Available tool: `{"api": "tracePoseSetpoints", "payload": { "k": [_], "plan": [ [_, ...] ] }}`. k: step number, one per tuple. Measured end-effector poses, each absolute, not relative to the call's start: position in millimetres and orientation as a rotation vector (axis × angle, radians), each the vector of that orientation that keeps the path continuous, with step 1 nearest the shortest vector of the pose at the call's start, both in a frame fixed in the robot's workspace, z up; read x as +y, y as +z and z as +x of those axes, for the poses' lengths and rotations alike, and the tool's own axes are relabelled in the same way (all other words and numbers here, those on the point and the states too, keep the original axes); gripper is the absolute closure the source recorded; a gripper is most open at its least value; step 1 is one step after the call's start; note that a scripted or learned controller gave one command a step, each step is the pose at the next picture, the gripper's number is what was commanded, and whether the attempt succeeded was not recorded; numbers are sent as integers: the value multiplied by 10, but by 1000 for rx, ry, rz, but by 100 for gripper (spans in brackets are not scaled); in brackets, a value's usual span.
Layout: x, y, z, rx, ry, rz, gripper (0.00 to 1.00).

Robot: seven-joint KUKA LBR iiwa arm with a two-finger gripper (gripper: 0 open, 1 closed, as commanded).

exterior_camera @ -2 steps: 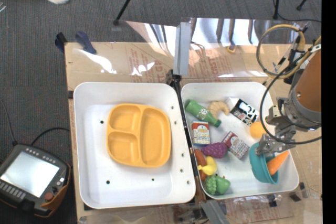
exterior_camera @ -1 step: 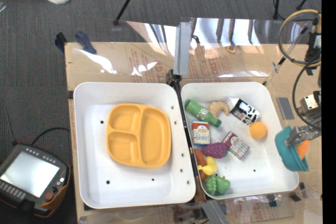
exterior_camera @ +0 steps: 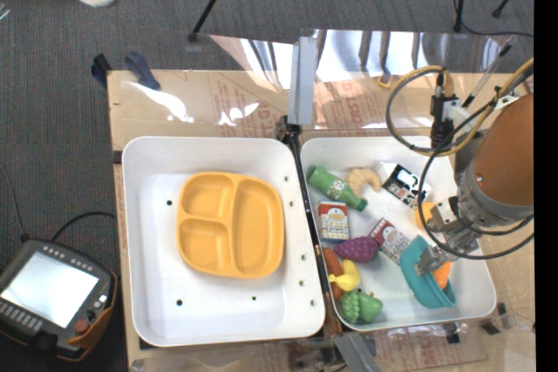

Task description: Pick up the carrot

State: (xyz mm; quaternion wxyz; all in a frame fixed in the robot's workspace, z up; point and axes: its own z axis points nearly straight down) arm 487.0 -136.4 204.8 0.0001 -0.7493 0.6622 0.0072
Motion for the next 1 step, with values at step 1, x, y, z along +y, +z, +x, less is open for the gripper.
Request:
{"api": "tracePoseSetpoints", "payload": {
  "k": [1],
  "plan": [
    [-1742,3710,4867,1797,-4,-2570,100]
  ]
}}
